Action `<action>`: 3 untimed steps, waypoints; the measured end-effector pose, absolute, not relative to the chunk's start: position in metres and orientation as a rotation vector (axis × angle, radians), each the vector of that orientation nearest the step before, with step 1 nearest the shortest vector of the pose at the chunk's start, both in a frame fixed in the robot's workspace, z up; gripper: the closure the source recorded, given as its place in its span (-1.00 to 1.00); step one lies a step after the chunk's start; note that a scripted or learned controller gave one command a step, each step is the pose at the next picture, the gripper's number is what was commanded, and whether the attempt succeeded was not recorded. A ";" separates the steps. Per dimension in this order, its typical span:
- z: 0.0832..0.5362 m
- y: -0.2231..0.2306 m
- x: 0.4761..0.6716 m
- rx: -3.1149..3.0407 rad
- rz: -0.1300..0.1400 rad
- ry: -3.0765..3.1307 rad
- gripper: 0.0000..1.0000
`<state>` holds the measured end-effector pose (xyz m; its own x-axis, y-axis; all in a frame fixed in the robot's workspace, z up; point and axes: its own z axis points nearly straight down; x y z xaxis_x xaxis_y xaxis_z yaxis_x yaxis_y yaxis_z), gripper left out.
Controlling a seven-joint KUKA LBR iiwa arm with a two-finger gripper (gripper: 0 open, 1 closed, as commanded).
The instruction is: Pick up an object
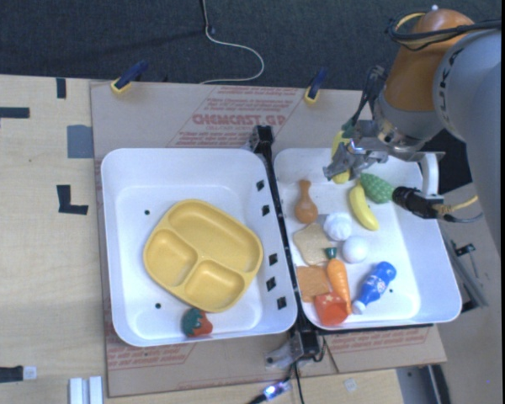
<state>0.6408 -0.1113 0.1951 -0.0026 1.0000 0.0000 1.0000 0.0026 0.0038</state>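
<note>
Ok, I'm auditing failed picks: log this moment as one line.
arm: over right bin's far corner | gripper: above yellow item, grasp unclear | banana: lying in bin | left bin: yellow tray

The grey arm [475, 82] reaches in from the right, its orange-banded wrist [421, 57] angled downward.

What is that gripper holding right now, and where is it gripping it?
It cannot be told. The gripper is at the right bin's far edge with something yellow at its tip, but the view doesn't show a firm hold.
</note>
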 end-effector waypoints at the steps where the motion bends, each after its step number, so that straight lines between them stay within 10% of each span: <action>1: 0.226 -0.110 0.642 2.218 0.003 2.223 1.00; 3: 0.214 -0.016 0.638 2.217 -0.003 2.229 1.00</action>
